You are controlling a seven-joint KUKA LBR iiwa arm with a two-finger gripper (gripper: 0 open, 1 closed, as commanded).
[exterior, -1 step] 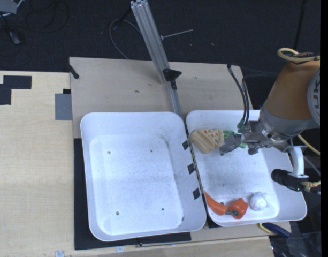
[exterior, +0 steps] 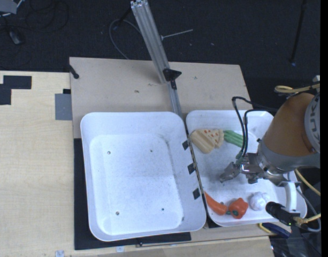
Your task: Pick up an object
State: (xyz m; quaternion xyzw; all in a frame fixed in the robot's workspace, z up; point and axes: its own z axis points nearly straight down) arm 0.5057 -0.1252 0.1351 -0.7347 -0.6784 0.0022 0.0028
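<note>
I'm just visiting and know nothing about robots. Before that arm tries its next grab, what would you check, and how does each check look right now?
1. Objects within reach in the right bin: ok; a tan waffle-like piece, a green item, an orange-red vegetable and a white ball lie there.
2. Gripper over that bin: ok.
3. Anything held already: cannot tell.
4. Gripper directly above an object: not ok; it hangs over bare floor between the items.
5. Targets separated: not ok for the tan and green pieces, which touch.
</note>
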